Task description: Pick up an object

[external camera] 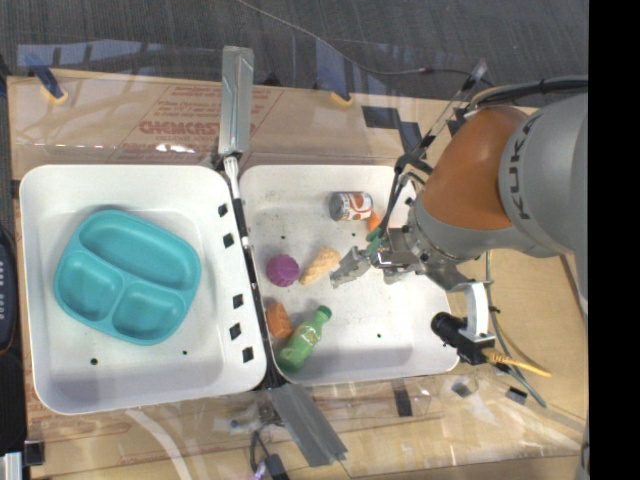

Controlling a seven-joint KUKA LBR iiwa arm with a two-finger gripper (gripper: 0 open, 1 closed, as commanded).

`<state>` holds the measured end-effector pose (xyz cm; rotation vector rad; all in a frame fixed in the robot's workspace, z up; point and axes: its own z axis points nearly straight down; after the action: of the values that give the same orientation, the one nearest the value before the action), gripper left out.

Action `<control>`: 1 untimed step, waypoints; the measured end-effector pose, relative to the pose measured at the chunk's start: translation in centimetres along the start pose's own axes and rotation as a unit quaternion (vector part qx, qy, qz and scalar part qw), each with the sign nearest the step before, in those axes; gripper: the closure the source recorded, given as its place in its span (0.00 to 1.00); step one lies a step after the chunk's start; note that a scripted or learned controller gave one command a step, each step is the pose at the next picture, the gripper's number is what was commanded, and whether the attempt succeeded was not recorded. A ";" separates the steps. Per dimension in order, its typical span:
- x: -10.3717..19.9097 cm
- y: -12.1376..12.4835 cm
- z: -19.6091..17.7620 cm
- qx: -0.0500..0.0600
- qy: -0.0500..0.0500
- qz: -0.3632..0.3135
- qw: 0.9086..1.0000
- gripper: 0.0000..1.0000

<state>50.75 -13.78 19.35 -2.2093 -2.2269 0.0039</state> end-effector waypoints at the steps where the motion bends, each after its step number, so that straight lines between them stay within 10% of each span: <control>1: 0.1 0.1 -0.9 0.001 0.000 -0.003 1.000 1.00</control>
<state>50.86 -13.72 20.25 -2.2006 -2.2326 0.0054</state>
